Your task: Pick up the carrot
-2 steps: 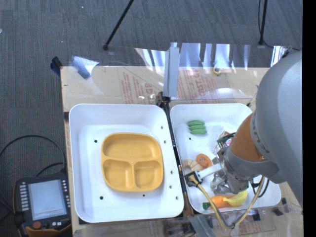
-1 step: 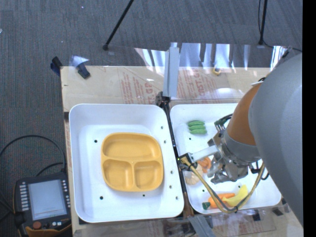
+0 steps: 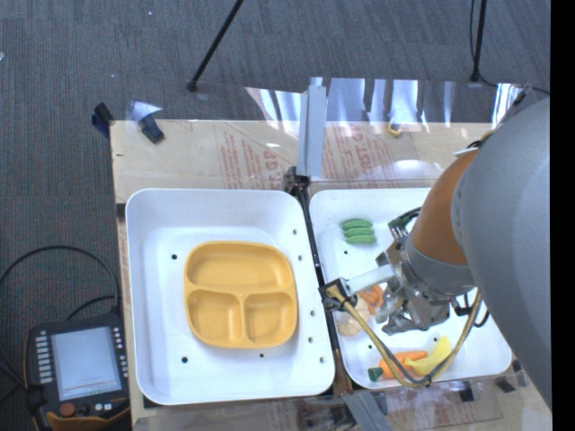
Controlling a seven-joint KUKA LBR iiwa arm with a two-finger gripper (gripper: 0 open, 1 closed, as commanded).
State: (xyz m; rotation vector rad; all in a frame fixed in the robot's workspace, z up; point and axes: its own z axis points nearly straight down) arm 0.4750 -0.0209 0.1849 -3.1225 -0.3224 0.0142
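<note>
So, quick rundown:
Carrot [image 3: 406, 359]: lying near the front edge of the right bin [image 3: 359, 206], just beside a yellow banana [image 3: 437, 354].
Gripper [image 3: 402, 315]: low over that bin, behind the carrot; can't tell its state.
Left bin [image 3: 153, 232]: yellow divided tray [image 3: 241, 294].

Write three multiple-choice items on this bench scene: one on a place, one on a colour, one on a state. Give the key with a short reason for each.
1. Where does the carrot lie?
A. On the divided tray
B. In the right bin, near its front edge
C. On the floor

2. What colour is the divided tray?
A. Yellow
B. Blue
C. Red

3. How does the tray sit in the left bin?
A. Flat, open side up
B. Upside down
C. Leaning on the wall

Key: B, it lies beside a yellow item in the right bin; A, its surface is yellow; A, its three compartments face up.
</note>
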